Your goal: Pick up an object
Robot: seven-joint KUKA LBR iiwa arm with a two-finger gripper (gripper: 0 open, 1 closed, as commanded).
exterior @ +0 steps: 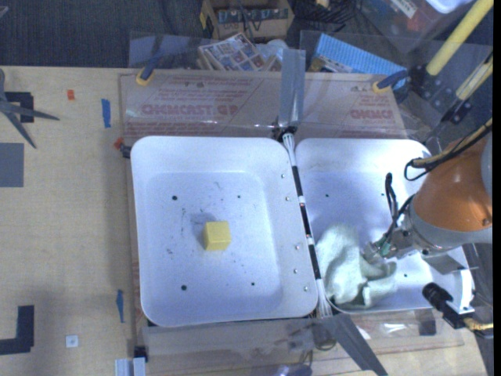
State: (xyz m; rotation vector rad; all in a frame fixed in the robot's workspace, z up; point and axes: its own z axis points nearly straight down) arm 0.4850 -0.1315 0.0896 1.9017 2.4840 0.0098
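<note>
A small yellow block (217, 235) lies near the middle of the left bin (156, 163). A crumpled white cloth (344, 266) sits at the front left of the right bin (344, 171). My gripper (380, 255) is low in the right bin, pressed down onto the right side of the cloth. Its tips are buried among the cloth's folds. The grey arm with its orange band (450, 198) comes in from the right above it.
The bins share a dividing rim (301, 210) with small fasteners. Clear plastic panels (203, 104) stand behind both bins. The wooden bench (55, 233) spreads to the left with tape marks. Cables and boxes (235, 10) clutter the floor beyond.
</note>
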